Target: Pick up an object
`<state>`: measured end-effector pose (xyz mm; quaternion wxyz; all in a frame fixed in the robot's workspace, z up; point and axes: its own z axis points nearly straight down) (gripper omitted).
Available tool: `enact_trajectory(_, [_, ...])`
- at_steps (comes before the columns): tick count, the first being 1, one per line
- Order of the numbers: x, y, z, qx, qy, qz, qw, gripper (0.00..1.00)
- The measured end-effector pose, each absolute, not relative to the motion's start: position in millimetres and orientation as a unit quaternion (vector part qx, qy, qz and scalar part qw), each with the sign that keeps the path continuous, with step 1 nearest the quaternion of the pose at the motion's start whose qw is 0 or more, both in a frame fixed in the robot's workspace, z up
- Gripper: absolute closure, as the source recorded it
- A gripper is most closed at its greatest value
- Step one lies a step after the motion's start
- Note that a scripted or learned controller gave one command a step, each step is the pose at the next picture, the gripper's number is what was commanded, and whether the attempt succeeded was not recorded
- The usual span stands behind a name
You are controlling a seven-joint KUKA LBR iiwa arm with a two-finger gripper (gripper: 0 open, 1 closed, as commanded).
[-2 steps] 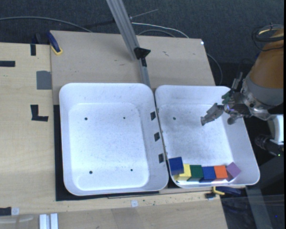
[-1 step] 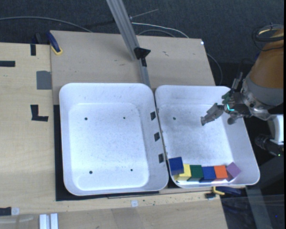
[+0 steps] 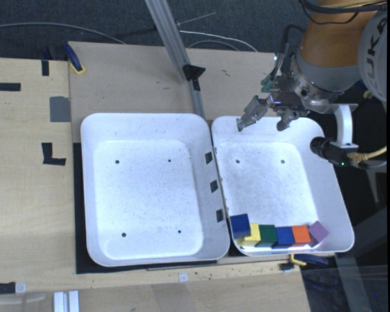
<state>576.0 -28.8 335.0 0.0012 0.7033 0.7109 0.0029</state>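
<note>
Coloured blocks (image 3: pixel 276 234) sat in row along near edge of right bin (image 3: pixel 325 194): blue, yellow, green, blue, orange, purple, packed touching. Judged light, rigid, smooth-faced; tight packing left little finger room, so end block, purple (image 3: pixel 318 231), or raised blue one (image 3: pixel 240 225), looked easiest. Arm (image 3: pixel 341 31) hung over bin's far edge, well apart from blocks. Gripper (image 3: pixel 268 117) spread wide, holding nothing.

white speckled bins (image 3: pixel 149 194), row of blocks (image 3: pixel 276 233): blue, yellow, green, blue, orange, purple; orange band (image 3: pixel 344 12) on the arm.
</note>
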Motion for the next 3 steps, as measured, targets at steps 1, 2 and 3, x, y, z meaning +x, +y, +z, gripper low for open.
enact_trajectory(1, [565.9, 48, 240, 0.705, 0.710, -0.0031, -0.004, 0.00])
enact_trajectory(2, [603.0, -23, 393, 0.707, 0.707, 0.0022, 0.004, 0.00])
enact_trajectory(3, [602.1, -21, 398, 0.706, 0.708, -0.0012, 0.000, 1.00])
